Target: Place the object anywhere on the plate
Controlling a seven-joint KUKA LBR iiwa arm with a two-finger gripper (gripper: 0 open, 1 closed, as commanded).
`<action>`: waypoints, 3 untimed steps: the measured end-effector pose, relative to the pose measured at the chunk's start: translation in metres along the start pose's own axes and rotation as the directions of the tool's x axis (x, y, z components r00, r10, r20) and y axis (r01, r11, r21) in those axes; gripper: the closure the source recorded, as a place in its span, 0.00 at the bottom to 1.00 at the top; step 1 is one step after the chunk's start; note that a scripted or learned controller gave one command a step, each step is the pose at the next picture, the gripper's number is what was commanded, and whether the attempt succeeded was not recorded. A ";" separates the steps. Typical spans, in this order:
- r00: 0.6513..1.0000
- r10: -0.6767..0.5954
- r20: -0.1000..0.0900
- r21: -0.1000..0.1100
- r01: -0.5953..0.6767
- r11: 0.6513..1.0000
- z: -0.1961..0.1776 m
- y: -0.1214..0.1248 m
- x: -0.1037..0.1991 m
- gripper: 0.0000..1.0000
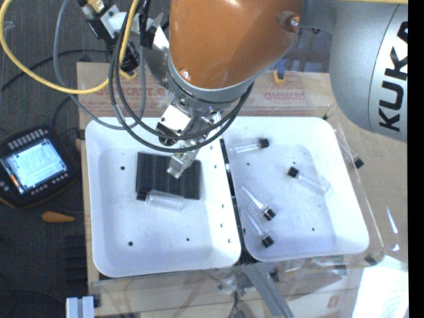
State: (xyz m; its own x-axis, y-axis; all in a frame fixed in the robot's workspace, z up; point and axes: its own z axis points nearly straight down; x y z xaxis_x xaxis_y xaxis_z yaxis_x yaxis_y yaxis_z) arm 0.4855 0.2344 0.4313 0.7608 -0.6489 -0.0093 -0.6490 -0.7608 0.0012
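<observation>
A black ribbed plate (159,172) lies in the left bin (112,244). A clear tube with a black cap (162,199) lies across the plate's near edge, its cap end hanging off the plate's left corner. My gripper (180,165) hangs over the plate's right half, just above and to the right of that tube, and I see nothing held in it. The orange wrist and grey arm hide the far edge of both bins.
The right bin (344,224) holds several more clear capped tubes, among them one at the back (250,145), one at the right (308,179) and one in the middle (258,204). A teach pendant (33,167) and yellow and black cables lie left of the bins.
</observation>
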 end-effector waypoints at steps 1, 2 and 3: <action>0.888 0.459 -0.002 0.000 -0.459 0.888 0.024 -0.009 0.012 1.00; 0.888 0.459 -0.002 0.001 -0.459 0.888 0.024 -0.009 0.012 0.00; 0.888 0.459 -0.002 0.001 -0.459 0.888 0.024 -0.009 0.012 0.00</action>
State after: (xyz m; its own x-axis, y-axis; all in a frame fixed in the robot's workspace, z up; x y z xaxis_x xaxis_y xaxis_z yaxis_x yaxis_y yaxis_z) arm 0.5003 0.2340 0.4071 0.3778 -0.9259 -0.0056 -0.9259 -0.3778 0.0046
